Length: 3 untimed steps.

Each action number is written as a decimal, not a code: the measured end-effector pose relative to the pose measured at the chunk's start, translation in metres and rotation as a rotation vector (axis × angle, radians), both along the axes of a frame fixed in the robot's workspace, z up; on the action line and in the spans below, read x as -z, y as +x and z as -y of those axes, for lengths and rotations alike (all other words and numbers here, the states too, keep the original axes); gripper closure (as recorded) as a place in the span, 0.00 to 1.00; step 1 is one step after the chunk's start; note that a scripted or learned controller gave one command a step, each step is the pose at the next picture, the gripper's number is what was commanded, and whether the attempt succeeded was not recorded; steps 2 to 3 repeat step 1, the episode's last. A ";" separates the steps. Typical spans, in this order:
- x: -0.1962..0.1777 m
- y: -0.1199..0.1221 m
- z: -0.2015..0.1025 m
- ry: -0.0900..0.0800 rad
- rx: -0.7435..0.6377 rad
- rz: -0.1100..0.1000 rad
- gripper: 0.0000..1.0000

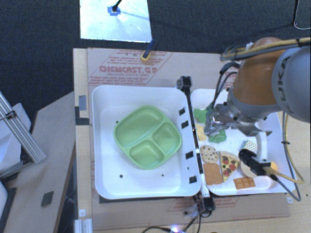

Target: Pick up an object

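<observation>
Presently the grey arm (291,89) reaches in from 3 o'clock, and its end effector (212,126) hangs low over the upper left part of the right bin (201,98). Whether it is open or closed cannot be told from this angle.

Surroundings: the left bin (104,130) holds a pale green divided plate (147,137) with three compartments, turned askew near the bin's centre. A row of black clips (187,125) runs along the seam between the two bins, at 9 o'clock of the end effector. Both bins rest on a printed cardboard sheet (131,69) on the table (53,130).

At 6 o'clock of the end effector lie a chocolate-chip cookie (209,153) and, below it, a tan cracker (212,173). A pizza slice (229,165) touches the cracker's right edge, and a waffle square (244,182) sits near the bin's lower wall.

Object of the task: a green leafy toy (217,136), crinkled and darker than the plate, lies on the bin floor just under the end effector at 5 o'clock, partly hidden by it. A second green piece (199,115) lies at 10 o'clock, beside the seam. Whether the two are one object cannot be told.
</observation>
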<state>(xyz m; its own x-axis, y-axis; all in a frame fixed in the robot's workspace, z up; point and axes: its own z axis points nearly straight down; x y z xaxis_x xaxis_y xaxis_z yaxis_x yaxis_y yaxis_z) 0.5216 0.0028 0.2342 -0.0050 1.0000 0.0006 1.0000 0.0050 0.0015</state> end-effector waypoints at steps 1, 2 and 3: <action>0.004 0.008 -0.001 0.000 -0.001 0.000 1.00; 0.004 0.008 -0.001 0.000 -0.001 0.000 1.00; 0.004 0.008 -0.001 0.000 -0.001 0.000 1.00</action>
